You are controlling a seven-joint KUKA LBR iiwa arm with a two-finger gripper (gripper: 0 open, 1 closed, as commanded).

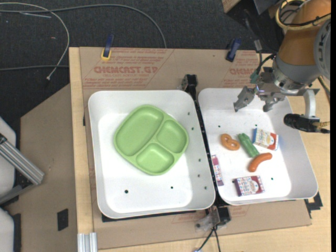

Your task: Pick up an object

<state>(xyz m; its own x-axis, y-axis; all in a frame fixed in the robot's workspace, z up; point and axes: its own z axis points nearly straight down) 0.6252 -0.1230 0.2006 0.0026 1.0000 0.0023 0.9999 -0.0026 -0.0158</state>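
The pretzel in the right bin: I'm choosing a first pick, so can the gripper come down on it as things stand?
Probably yes. The gripper hangs open over the right bin, nothing between its fingers. The pretzel lies uncovered, just apart from the green pickle, which may crowd one finger.

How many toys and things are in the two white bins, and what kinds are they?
Green divided plate: 1
Pretzel: 1
Green pickle-like toy: 1
Sausage: 1
Small printed packets: 3
Total: 7
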